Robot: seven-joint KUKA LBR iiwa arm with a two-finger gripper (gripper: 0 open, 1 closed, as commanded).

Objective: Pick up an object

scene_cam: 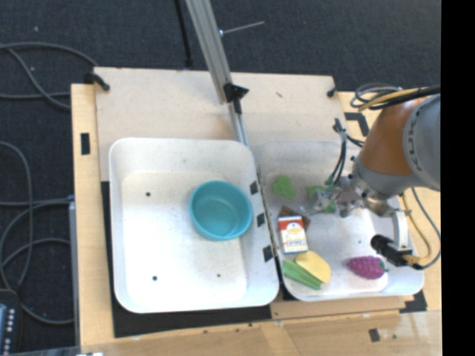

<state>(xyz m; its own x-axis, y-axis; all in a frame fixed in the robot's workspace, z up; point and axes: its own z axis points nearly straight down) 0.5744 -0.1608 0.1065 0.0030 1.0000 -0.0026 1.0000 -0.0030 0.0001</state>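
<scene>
Bench [171,102]: carried two white bins side by side.
Left bin [141,273]: held a blue bowl [220,210].
Right bin [338,239]: held a green piece [283,187], carton [293,235], corn [309,268], purple grapes [367,267].
Gripper [320,199]: low over right bin, near the green piece; jaw state could not be told.
</scene>
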